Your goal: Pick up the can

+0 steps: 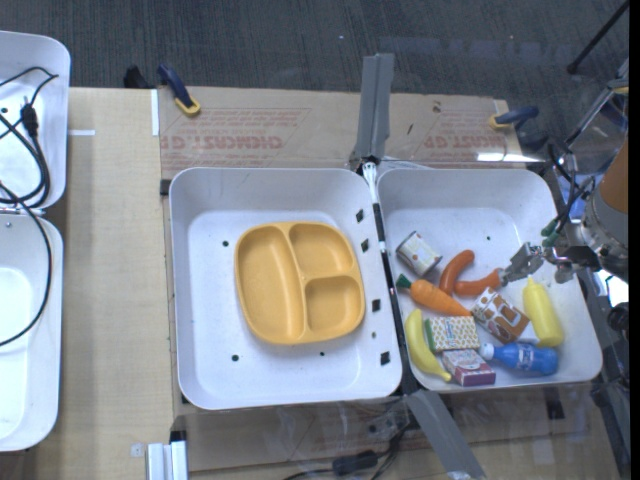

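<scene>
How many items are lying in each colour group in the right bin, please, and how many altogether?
Yellow: 2, banana and yellow bottle
Orange or red: 2, carrot and sausage
Blue: 1, bottle
Silver: 1, can
Printed cartons: 3
Total: 9

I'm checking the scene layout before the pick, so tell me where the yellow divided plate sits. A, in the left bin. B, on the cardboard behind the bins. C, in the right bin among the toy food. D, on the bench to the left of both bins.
A: the yellow divided plate lies flat inside the left bin, while the can and the toy food are in the right bin.
</scene>
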`<state>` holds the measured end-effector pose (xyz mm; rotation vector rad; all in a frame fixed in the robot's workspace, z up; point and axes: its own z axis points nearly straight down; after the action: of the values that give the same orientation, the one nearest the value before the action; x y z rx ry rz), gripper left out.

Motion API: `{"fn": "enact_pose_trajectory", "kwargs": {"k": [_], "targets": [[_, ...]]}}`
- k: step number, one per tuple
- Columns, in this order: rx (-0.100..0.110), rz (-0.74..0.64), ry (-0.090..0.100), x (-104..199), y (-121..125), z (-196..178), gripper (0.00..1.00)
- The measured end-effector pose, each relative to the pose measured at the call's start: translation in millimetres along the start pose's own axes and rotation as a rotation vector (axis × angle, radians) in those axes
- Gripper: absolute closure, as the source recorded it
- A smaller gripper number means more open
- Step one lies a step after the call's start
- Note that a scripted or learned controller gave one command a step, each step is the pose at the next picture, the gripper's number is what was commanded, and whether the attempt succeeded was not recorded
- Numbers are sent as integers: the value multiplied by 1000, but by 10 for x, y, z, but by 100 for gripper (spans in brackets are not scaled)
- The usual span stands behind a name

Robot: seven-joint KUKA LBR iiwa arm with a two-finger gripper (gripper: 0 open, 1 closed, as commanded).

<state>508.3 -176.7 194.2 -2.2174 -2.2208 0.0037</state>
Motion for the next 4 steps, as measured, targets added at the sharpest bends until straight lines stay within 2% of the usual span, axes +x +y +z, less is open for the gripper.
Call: {"fn": "enact_pose_trajectory", "kwargs": {"k": [1, 2, 3, 4], "targets": [[-1, 214, 0, 297, -77, 914, 0], [0, 215, 0, 296, -79, 915, 0], [-7, 215, -2, 290, -56, 817, 100], [-2, 352, -2, -206, 762, 66, 100]]}}
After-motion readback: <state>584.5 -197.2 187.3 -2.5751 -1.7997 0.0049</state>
